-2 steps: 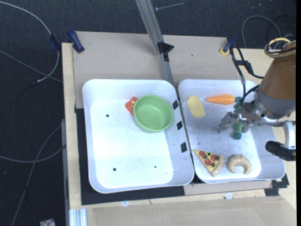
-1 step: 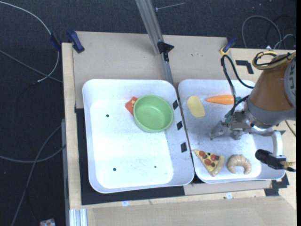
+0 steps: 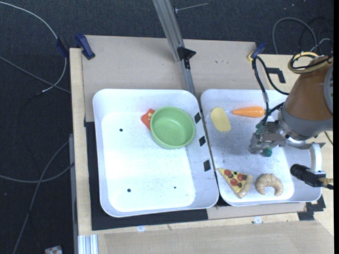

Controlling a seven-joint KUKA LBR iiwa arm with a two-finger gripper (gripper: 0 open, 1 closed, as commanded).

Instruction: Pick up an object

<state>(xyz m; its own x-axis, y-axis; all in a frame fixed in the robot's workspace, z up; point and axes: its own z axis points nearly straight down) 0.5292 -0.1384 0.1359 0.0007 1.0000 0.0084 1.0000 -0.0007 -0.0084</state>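
Two bins face you: left bin point(image 3: 114, 157) holds a green bowl point(image 3: 172, 127); right bin point(image 3: 233, 97) holds carrot point(image 3: 248, 111), pizza slice point(image 3: 234, 181), croissant point(image 3: 269, 184); gripper point(image 3: 263, 146) jaw state unclear

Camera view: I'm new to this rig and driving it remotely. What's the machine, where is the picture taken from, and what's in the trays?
One fixed camera looks down at a slant on a bench with two white bins. The grey-and-orange robot arm reaches in from the right; its pincer hangs low over the right bin. That bin holds a carrot, a yellow piece, a pizza slice and a croissant. The left bin holds a green bowl with something red tucked behind it. Something small and dark green shows at the pincer; whether it is gripped is unclear.
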